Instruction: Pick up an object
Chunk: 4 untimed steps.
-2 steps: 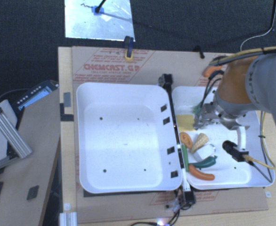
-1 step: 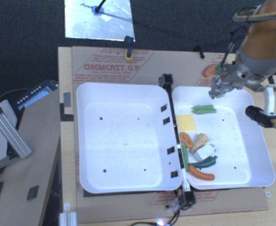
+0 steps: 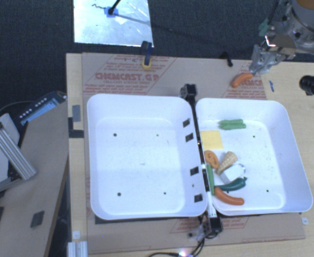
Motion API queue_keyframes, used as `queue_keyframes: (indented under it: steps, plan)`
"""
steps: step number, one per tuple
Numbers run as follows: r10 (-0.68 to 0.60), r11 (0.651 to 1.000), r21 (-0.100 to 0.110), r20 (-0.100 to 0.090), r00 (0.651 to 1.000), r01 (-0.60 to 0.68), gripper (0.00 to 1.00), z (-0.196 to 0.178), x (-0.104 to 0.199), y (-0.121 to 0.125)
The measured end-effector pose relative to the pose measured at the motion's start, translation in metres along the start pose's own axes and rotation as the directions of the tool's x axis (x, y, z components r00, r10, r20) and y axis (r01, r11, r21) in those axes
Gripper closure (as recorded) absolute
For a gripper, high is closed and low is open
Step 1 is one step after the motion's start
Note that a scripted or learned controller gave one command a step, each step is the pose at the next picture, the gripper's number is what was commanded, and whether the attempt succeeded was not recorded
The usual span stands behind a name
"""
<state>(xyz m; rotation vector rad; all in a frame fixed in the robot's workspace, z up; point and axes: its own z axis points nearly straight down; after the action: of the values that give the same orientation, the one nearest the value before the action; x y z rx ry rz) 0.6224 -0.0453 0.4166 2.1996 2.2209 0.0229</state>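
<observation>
Upper right of frame: gripper (image 3: 261, 64) raised beyond the right bin (image 3: 293, 143), orange carrot-like piece (image 3: 242, 80) pinched by one end at the fingertips. Off-centre hold; risk of slipping and falling onto the board (image 3: 125, 71), outside both bins.

White bins (image 3: 141, 103) hold a yellow square (image 3: 211, 140), green pod (image 3: 232, 124), and seemingly orange sausage (image 3: 229, 198).

The light wooden bench (image 3: 76, 197) carried a brown printed cardboard sheet (image 3: 130, 74); on that sheet sat two shallow white plastic bins — the left bin (image 3: 141, 103) touching the right bin (image 3: 285, 138) — side by side.
</observation>
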Motion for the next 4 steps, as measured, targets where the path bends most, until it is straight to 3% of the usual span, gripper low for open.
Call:
queue_keyframes:
  steps: [1,2,4]
  plan:
    - [-0.002,1.0,0.01,-0.004,1.0,0.002,1.0,-0.069,0.065,-0.008]
    - [0.001,1.0,0.016,-0.003,1.0,-0.001,1.0,-0.094,0.11,-0.031]
    - [0.002,1.0,0.021,-0.002,1.0,-0.002,1.0,-0.056,0.183,-0.058]
